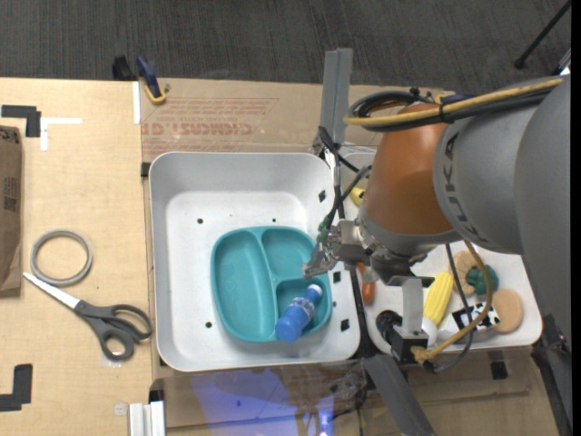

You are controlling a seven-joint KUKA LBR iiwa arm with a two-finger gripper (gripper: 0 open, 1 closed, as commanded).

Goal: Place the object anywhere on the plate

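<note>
Left bin (172, 271): teal plate (241, 284) sits roughly centre, three compartments, one long on the left, two smaller on the right. Bottle (300, 314), clear blue with a blue cap, lies tilted in the lower-right compartment, cap end toward the plate's lower edge, other end up near the rim. So the bottle is on the plate already.

Arm (490, 171) comes in from the right, orange band (404, 184) big in frame, wrist over the divide between the two bins. Tool (320, 260) sits at the plate's right rim, just above the bottle's upper end. Close to the bottle, but contact can't be made out. Tool state: cannot tell, too small and cluttered with cables.

Right bin (531, 330) mostly hidden under the arm. Visible in it: corn cob (438, 298), a small red piece (368, 290), a round tan item (508, 309), a green bit (478, 278). Black-and-white marker tag (479, 316) near the corn.

Desk (82, 180) left of the bins: scissors (95, 316) with grey handles, tape ring (62, 256) just above them, brown bag edge (9, 207) at far left. Blue clamp (150, 80) on the cardboard sheet (227, 121) behind the left bin.
</note>
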